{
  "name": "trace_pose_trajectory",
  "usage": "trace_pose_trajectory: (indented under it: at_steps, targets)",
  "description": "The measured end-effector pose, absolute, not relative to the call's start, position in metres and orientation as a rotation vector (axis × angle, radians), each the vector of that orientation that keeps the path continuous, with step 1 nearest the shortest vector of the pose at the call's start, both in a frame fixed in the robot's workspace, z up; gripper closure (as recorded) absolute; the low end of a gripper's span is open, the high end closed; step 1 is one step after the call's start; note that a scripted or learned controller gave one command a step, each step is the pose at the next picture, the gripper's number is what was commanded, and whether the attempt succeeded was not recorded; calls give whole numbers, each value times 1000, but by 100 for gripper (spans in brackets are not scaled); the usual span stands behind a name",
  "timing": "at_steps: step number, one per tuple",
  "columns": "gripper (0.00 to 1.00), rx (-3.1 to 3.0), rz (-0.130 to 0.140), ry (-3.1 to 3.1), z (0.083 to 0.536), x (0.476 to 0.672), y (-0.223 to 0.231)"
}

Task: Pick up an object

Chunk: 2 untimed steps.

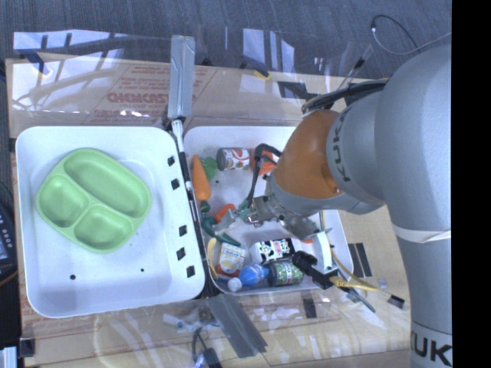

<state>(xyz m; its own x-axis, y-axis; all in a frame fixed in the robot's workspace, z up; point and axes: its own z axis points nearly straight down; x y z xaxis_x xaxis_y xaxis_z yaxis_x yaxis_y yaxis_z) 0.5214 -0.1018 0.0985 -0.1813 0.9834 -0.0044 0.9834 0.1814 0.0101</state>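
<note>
The right bin (201, 138) holds a jumble of small items: an orange carrot (200, 179), a small can (233, 159) with an orange and white label, a green-labelled bottle (272, 274) with a blue cap, a black and white carton (273, 248) and a yellowish packet (229, 257). My arm comes in from the right, its orange band (307, 159) over the bin's middle. The gripper (252, 211) reaches down among the items near the bin's centre, and the wrist hides most of it.
The left bin (46, 282) holds a green three-section plate (93, 198). A grey divider strip (181, 83) runs up between the bins. Clear plastic sheeting and tape lie around the bins on the bench.
</note>
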Motion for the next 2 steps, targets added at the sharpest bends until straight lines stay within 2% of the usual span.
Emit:
trace_pose_trajectory:
  at_steps: [1,2]
  targets:
    - [0,1909,-1,2496,192,578,-87]
    - [0,1861,-6,2539,115,521,-97]
